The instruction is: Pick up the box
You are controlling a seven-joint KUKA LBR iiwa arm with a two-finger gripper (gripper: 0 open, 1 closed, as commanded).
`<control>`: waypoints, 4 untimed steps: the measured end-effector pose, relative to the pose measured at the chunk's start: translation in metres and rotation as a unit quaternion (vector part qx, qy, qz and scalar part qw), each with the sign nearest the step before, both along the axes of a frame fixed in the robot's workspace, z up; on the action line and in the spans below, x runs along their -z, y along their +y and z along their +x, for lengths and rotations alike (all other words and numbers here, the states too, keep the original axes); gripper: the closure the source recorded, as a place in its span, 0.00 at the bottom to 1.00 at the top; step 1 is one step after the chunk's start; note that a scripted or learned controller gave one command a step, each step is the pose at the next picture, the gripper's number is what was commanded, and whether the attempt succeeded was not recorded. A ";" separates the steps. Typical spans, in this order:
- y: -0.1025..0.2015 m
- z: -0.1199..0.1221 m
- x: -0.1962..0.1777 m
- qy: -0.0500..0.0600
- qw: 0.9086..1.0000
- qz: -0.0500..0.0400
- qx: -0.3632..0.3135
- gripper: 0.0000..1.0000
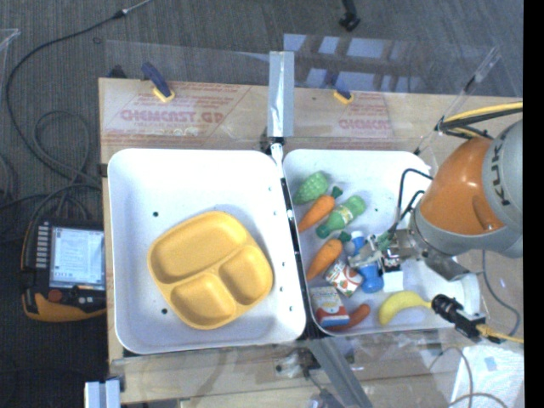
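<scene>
Right bin [408, 164], near to far: banana [399, 306]; small box [343, 280], lying beside an orange carrot [324, 258]; gripper [380, 253] just above and right of the box, grip state indiscernible; second carrot [314, 212]. Left bin [127, 228]: yellow tray [211, 268].

On the table, two bins sit side by side: the left bin [127, 253] holds a divided tray [211, 268], and my tool [380, 253] reaches into the right bin [374, 164]. There, a box [343, 280] lies just left of my tool, a banana [401, 305] nearer the front, and carrots [316, 212] toward the back left.
</scene>
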State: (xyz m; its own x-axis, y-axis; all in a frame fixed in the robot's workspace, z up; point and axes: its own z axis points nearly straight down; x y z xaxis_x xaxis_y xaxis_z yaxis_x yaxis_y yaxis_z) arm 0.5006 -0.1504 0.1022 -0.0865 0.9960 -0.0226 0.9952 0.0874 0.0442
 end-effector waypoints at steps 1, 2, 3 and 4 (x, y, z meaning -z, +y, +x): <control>0.070 0.067 -0.081 0.024 0.999 0.008 -0.035 1.00; 0.109 0.063 -0.102 0.023 0.999 0.009 -0.047 1.00; 0.079 0.085 -0.113 0.025 0.994 0.005 -0.108 1.00; 0.143 0.109 -0.085 0.024 0.993 0.003 -0.115 1.00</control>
